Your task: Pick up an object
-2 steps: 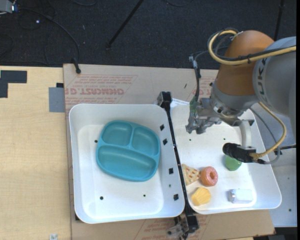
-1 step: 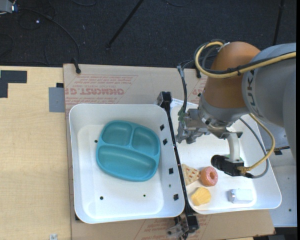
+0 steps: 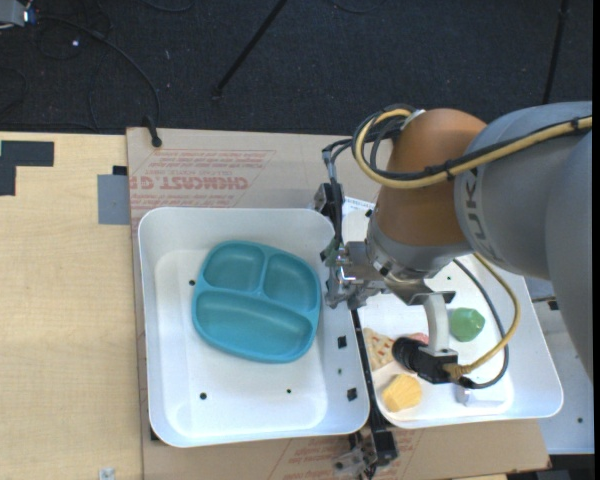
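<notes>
The grey arm with the orange band (image 3: 520, 198) reaches in over the right shallow white bin (image 3: 550, 388) and covers much of it. The left shallow white bin (image 3: 145, 328) sits beside it and holds a teal plastic plate with three compartments (image 3: 258, 300), lying flat near its middle. The gripper (image 3: 345, 278) hangs over the wall between the two bins, just beside the plate's right edge. Whether it is apart or together I cannot tell. Nothing is visibly held, so this looks like the approach step. The right bin holds a small green rounded object (image 3: 467, 324), a yellow lumpy piece (image 3: 401, 393) and a tan waffle-patterned piece (image 3: 378, 348). The next move calls for settling squarely over one object, clear of the bin wall, before descending.
</notes>
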Robot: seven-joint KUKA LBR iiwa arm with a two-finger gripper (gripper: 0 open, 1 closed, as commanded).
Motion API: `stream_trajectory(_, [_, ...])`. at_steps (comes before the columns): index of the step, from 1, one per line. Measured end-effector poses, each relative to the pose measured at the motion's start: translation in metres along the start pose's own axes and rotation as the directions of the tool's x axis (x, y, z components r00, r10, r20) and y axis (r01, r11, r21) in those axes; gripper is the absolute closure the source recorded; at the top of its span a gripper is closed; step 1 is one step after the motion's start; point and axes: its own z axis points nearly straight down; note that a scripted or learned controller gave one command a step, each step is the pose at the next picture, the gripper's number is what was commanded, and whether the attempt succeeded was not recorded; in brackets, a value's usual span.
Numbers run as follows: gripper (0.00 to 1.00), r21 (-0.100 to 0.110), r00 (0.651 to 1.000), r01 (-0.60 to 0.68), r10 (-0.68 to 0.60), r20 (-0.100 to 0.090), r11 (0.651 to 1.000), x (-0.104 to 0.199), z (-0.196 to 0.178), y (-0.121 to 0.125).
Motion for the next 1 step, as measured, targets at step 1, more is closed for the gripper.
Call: stream_trajectory(1, [1.00, -0.001, 1.000, 0.002, -0.002, -0.001, 1.000, 0.0550, -0.0049, -0.0164])
